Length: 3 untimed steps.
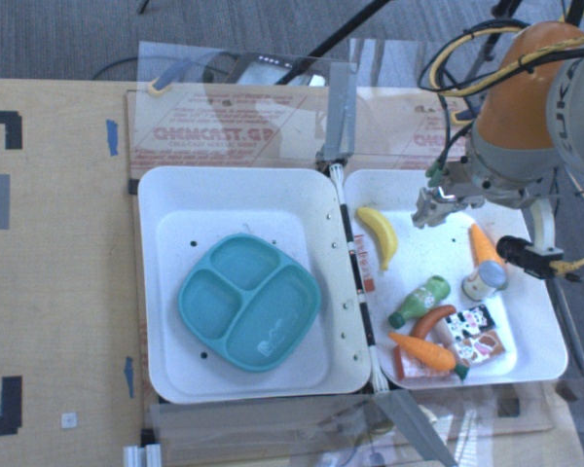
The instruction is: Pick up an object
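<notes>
Bins sit side by side on my surface [49, 261]. From the left, the left bin [161, 202] carries a teal divided plate [250, 303]. In the right bin [540, 343], a banana [379, 234] lies at ten o'clock, a green bottle [419, 301] near centre, two carrots [428, 351] at six o'clock, and another carrot [484, 245] at two o'clock. My pincer [436, 205] hangs over the bin's twelve o'clock edge, holding nothing; I cannot tell whether it is apart or together.
</notes>
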Each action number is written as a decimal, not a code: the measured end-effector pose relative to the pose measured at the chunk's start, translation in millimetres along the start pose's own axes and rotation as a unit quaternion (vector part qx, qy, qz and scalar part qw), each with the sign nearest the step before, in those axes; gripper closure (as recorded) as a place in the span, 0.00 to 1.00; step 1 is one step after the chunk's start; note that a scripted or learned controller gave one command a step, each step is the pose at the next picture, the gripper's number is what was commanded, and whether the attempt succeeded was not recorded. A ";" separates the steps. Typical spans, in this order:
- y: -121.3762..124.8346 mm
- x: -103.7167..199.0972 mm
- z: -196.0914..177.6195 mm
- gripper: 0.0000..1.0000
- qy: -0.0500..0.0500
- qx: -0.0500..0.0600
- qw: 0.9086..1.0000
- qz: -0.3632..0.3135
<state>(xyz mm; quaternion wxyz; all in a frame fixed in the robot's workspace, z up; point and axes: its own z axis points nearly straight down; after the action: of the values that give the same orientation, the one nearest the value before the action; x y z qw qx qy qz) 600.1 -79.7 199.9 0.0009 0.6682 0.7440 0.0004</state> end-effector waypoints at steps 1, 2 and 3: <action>-0.2 0.0 0.3 0.00 0.000 0.000 1.000 0.000; 0.1 -43.2 113.5 0.00 0.000 -0.001 0.999 0.038; -91.7 -51.7 112.6 0.00 0.001 -0.003 0.993 0.118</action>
<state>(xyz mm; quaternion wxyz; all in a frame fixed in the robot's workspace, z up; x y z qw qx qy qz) 514.7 -141.0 87.2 0.0021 0.7516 0.6596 0.0033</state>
